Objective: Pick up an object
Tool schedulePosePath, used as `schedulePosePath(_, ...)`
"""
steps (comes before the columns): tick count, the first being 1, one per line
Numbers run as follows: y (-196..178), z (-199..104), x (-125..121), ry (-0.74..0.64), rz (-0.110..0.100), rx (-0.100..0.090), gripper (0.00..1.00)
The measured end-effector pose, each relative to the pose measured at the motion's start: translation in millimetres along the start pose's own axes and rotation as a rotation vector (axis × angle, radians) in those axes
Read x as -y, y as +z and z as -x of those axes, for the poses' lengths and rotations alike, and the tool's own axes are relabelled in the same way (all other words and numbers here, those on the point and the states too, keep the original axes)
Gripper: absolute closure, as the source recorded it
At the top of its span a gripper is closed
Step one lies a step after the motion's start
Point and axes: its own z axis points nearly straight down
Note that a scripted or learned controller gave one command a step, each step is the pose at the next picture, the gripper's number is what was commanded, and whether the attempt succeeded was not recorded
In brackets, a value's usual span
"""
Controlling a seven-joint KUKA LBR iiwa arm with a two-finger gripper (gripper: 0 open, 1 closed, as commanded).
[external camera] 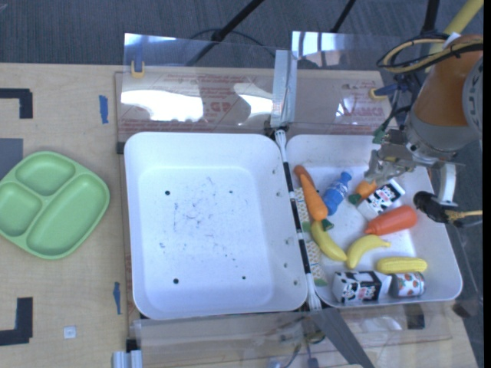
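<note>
My pincer (381, 176) over the right bin (453, 271).
It hung above a small carrot (367, 189); its grip I couldn't tell.

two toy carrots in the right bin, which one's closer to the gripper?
The stubby orange carrot lying right of the bananas, just below the gripper. The long slim carrot lies along the bin's left wall.

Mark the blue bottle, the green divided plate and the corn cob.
blue bottle (335, 195), camera view, middle of its body
green divided plate (51, 204), camera view, central ridge
corn cob (400, 265), camera view, middle of the cob
</note>
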Motion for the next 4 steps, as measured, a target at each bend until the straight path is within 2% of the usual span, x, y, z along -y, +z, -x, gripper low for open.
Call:
schedulePosePath(2, -20.2, 1.4, -1.4, 0.005, 0.005, 0.000, 1.00)
schedulePosePath(3, 10.1, 17.2, -58.5, 0.020, -0.001, 0.001, 1.00)
schedulePosePath(4, 9.8, 16.8, -58.6, 0.020, -0.001, 0.001, 0.00)
